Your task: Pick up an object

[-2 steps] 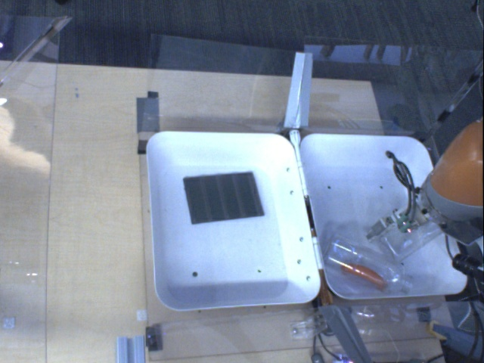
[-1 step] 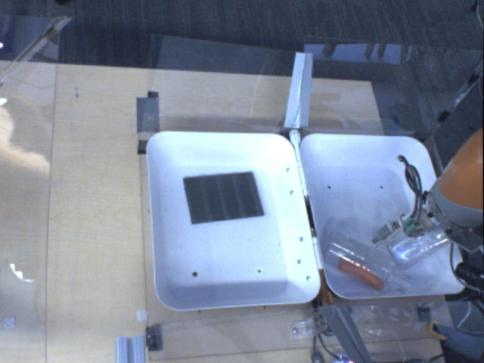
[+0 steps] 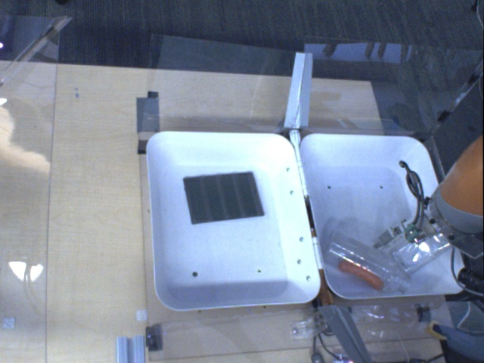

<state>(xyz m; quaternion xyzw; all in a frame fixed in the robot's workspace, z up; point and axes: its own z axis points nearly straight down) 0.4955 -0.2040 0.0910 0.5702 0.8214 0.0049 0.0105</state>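
where the arm (image 3: 463, 191) reaches in from the right edge, its orange band shows as a rounded mass over the far right side of the right bin (image 3: 355, 165). below that band the wrist and gripper (image 3: 412, 237) hang low over the bin floor, with a dark cable (image 3: 412, 180) looping up beside them. the gripper's tip is a blur of grey metal and clear glare, so whether its fingers are apart or closed, and whether anything sits between them, cannot be told.

just left of the gripper, a clear plastic bottle (image 3: 355, 254) lies on its side on the floor of the right bin, near the front wall. touching it on the near side is an orange, carrot-like piece (image 3: 361, 272), lying at a slant. another patch of crumpled clear plastic (image 3: 420, 254) gleams right beneath the gripper; its outline is too washed out to make out its shape.

the left bin (image 3: 166, 225) sits touching the right one along a shared rim. a dark grey ribbed rectangular pad (image 3: 224, 197) lies flat on its floor, toward the back left, slightly tilted.

both bins rest on a pale wooden bench (image 3: 83, 203).
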